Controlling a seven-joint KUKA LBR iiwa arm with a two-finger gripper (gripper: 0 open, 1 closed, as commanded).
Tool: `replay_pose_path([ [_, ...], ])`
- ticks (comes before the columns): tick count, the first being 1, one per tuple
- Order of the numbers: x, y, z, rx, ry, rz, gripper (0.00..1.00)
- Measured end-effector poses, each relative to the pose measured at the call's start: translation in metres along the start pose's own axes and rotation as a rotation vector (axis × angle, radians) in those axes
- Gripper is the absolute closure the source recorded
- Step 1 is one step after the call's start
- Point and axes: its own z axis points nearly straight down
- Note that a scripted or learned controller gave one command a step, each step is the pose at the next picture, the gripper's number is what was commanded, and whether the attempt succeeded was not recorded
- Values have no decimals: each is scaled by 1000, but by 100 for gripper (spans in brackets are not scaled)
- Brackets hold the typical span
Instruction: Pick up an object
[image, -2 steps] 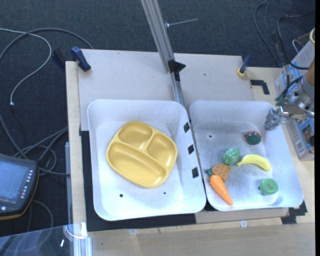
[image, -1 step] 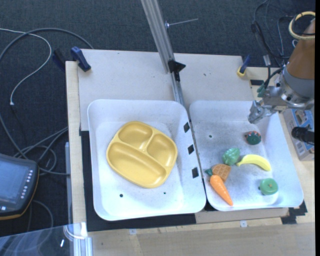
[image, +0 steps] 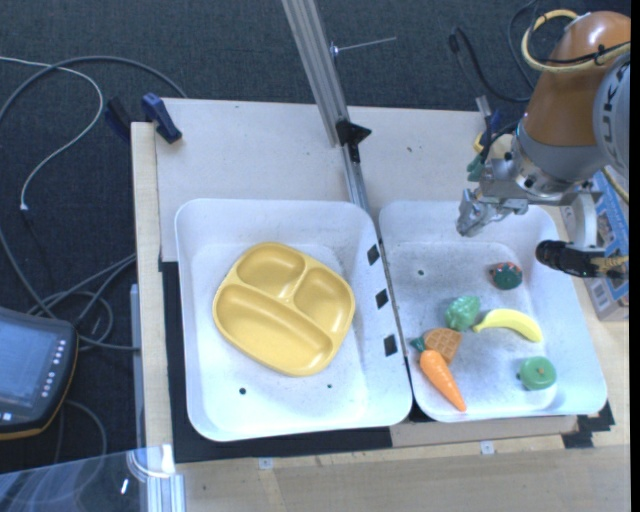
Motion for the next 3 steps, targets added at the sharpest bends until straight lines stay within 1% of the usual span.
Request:
replay_pose_path([
  [1,55,4,-10,0,1,0,100],
  [2,106,16,0,1,1,1,100],
  [3,155,23,7,2,1,1,100],
])
